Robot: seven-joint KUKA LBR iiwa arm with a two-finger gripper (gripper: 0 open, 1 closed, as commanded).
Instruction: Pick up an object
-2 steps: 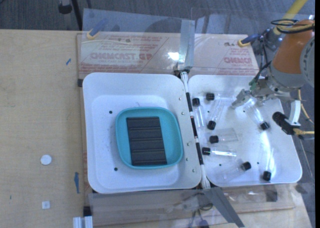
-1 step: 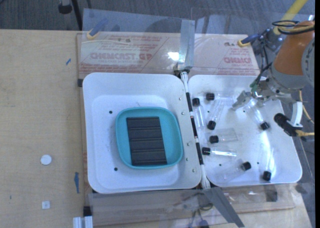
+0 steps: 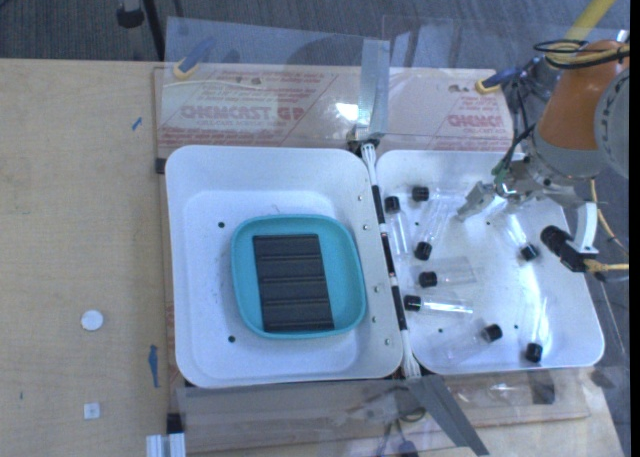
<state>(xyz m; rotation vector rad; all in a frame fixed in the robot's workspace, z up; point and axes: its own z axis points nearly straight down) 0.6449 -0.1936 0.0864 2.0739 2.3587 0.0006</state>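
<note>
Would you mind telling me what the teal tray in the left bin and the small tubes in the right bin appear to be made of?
The teal tray looks like moulded plastic with a smooth, slightly glossy finish, judging by its rounded rim and even colour; the dark ribbed insert in it seems matte, perhaps rubber or plastic. The tubes look like clear plastic or glass, since the white bin shows through, with black caps that are probably plastic.

Tray [image 3: 246, 275] in left bin [image 3: 190, 185], vials [image 3: 440, 305] right.
</note>
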